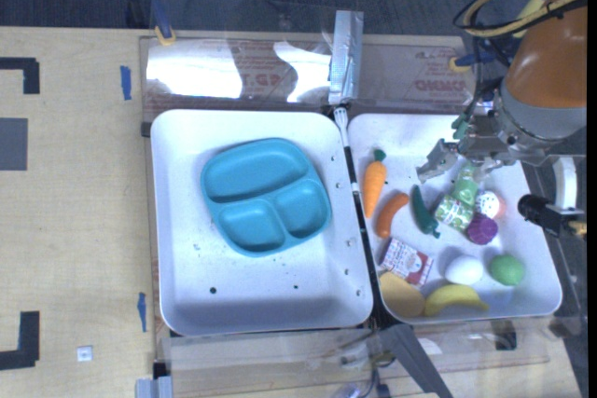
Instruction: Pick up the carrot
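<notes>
Carrot (373,185): I see it in the right bin (546,294), close to the left wall, free room at 3 o'clock.
Axis: long axis near 12–6, green top at 12.
Neighbour: orange piece (390,213) just beside, at 5 o'clock.
Gripper (464,165): fingers spread wide, holding nothing, at the carrot's 3 o'clock.
Left bin (177,275): holds blue tray (266,196).

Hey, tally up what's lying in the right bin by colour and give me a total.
Orange: 2, carrot, orange piece
Green: 3
Yellow: 2
White: 2
Purple: 1
Red and white: 1
Total: 11
</notes>
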Motion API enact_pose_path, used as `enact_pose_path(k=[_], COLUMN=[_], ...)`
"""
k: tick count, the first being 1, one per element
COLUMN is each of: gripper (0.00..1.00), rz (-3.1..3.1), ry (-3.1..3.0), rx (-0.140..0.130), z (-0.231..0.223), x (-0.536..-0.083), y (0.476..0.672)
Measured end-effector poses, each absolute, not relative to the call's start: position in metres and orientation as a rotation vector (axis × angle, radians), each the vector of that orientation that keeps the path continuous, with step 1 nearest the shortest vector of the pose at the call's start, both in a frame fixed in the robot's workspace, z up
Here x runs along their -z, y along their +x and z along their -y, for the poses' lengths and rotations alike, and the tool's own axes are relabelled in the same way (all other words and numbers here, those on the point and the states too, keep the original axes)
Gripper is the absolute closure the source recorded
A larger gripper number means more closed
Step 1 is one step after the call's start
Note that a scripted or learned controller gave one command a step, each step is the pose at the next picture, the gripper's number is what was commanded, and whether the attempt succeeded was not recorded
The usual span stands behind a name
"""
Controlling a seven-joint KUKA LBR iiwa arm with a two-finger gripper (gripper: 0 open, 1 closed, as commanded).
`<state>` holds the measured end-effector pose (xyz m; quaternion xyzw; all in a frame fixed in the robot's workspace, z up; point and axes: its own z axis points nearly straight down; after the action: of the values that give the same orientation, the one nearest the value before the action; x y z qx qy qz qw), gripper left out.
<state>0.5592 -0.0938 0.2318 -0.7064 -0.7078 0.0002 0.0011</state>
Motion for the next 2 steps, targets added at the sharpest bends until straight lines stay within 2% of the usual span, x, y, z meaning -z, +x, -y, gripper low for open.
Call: enact_pose_path(k=[1, 2], gripper=[0.00, 0.00], rz=[2.437, 2.642], ry=[-1.977, -1.707], rx=[-0.002, 0.004], z=[0.051, 0.031], x=[-0.184, -0.185], y=[0.570, 0.621])
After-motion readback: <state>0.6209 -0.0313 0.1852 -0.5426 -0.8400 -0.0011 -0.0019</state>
